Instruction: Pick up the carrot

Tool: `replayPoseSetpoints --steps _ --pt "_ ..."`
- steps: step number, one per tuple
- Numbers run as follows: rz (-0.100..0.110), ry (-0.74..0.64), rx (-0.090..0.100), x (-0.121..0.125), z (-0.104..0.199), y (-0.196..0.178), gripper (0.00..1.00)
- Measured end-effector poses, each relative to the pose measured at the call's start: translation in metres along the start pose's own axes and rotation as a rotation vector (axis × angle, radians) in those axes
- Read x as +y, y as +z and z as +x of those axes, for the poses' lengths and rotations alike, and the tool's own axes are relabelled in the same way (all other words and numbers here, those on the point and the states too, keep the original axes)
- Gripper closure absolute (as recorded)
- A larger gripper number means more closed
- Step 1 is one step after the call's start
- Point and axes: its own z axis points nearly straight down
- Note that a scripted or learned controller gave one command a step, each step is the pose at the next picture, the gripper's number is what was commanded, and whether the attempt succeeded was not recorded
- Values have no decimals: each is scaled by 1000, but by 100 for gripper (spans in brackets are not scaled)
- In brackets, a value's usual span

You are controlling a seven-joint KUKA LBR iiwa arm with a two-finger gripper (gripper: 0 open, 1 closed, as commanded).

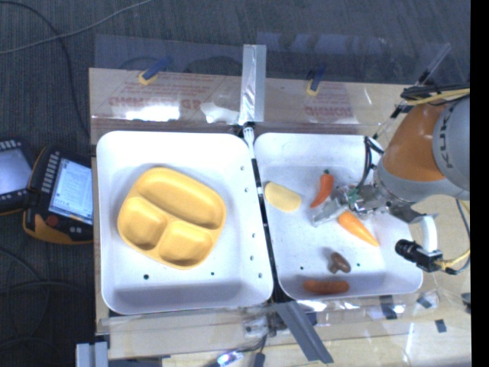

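Observation:
In the right bin (294,155), an orange tapered carrot (359,228) lies near the middle, pointing toward the front right. A smaller orange-red carrot-like piece with a green top (323,189) lies just to its upper left. My gripper (342,206) hangs low over the bin between these two pieces, touching or nearly touching the upper end of the orange carrot. The grey arm with its orange band (416,155) reaches in from the right and hides part of the bin's right side.
A pale yellow rounded piece (283,198) sits at the right bin's left side. A small brown item (339,263) and a reddish sausage-like item (327,286) lie near its front wall. The left bin (114,281) holds a yellow divided tray (172,216).

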Motion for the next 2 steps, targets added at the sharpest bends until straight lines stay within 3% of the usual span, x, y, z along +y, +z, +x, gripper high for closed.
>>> replayPoseSetpoints --steps 1,2 --pt "-1 -1 2 1 1 -9 100" --pt "0 -450 -1 -23 33 -97 100"
